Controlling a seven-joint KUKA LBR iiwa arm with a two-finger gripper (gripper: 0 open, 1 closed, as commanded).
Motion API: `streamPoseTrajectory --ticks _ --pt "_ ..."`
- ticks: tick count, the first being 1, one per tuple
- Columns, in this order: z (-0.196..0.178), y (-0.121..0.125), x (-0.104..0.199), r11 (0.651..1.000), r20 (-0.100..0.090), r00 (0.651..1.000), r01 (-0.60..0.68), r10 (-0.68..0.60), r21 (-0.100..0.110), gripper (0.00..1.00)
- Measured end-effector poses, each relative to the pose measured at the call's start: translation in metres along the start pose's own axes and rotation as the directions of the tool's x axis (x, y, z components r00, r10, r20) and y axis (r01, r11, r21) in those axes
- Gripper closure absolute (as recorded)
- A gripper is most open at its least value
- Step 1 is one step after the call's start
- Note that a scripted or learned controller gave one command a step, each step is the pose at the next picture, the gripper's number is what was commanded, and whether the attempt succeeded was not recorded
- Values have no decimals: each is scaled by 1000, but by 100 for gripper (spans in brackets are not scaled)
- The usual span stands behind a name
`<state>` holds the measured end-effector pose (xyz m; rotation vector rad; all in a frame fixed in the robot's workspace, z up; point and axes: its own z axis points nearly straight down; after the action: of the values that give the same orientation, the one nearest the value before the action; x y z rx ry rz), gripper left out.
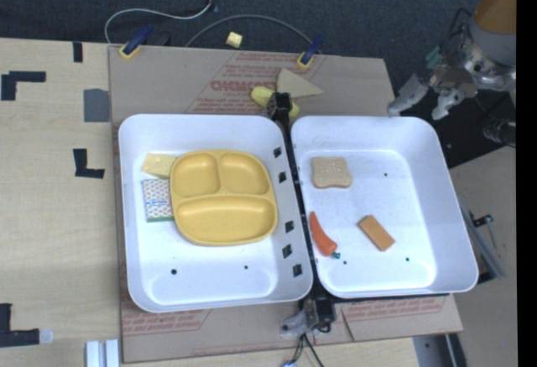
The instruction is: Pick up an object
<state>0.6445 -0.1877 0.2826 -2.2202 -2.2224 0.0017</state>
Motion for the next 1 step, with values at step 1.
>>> streamPoseTrajectory --ticks 1 --pt "136 -13 65 1000 -5 1000 4 -4 13 0"
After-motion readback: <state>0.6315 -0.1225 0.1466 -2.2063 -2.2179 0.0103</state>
